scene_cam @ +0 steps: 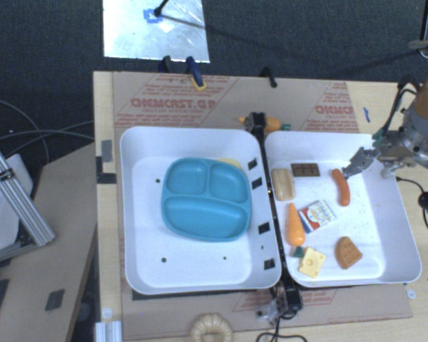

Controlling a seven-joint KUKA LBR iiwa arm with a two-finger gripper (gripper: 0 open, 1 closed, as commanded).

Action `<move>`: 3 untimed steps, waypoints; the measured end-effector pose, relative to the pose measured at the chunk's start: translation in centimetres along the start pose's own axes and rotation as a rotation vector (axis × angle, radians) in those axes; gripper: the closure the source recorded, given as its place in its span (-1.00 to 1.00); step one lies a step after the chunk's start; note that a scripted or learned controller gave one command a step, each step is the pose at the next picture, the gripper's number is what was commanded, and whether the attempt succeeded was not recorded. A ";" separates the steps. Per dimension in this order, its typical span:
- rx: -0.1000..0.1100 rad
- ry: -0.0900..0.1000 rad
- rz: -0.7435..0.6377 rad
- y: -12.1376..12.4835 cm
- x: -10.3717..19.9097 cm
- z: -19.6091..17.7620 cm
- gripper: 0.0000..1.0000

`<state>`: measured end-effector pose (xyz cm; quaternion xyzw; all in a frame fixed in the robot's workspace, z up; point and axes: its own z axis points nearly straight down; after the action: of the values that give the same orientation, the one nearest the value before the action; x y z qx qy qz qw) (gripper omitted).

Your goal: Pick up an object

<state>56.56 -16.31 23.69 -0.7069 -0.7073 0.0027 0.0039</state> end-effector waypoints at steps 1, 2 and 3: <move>-0.011 -0.002 -0.003 0.2 0.0 -0.6 -1.00; -0.008 -0.002 0.000 0.7 -0.6 3.8 -1.00; -0.008 -0.002 0.000 1.5 -0.7 8.3 -1.00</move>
<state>57.98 -17.04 15.35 -0.7068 -0.7074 0.0004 0.0005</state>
